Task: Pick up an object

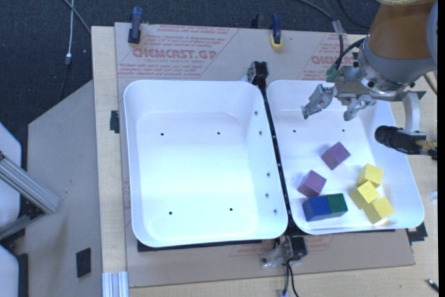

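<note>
Your gripper [336, 105] is hovering over the far part of the right bin [292, 149], hanging from the grey wrist with the orange band above it. Its fingers [314, 103] are standing spread apart, with nothing sitting between them.

You are looking at a cluster of small blocks lying in the near half of that same bin, well apart from the gripper. One purple block [336, 154] is resting alone, turned cornerwise, nearest to the gripper of all the pieces. A second purple block [312, 183] is lying closer to the divider between the bins, just beside a blue block [317, 207]. The blue block is touching a green block [337, 203] on its right, the two sitting as a pair near the front rim. To the right, three yellow blocks are crowding together: one [370, 174] is sitting farthest back, one [362, 193] is pressing against it, and the last [378, 209] is lying nearest the front corner.

The left bin [139, 170] is sitting alongside, its white floor showing a few small dark dots. Both bins are resting on a cardboard sheet [181, 45] clamped at the far edge.
</note>
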